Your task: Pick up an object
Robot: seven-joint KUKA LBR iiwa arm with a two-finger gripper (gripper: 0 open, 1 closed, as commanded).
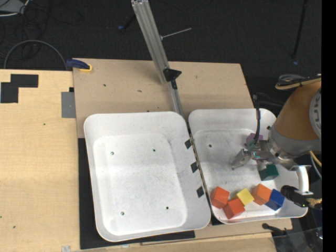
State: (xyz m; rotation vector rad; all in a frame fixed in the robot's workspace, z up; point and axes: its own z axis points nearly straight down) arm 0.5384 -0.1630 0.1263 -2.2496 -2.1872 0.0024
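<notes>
My gripper [251, 163] hangs low over the middle of the right bin [220, 125], open, with nothing between its fingers. A dark green block [270, 171] lies just to its right, close to the right finger. Along the bin's front edge sit an orange block [220, 196], a red block [234, 207], a yellow block [245, 196], a second orange block [262, 193] and a blue block [274, 199]. A small purple piece [253, 138] shows just behind the gripper.
The left bin [105, 140] lies beside the right one, with a black-clipped divider [193, 167] between them. A slanted metal rail [155, 46] rises behind the bins. The arm's orange band [296, 114] stands over the right bin's right edge.
</notes>
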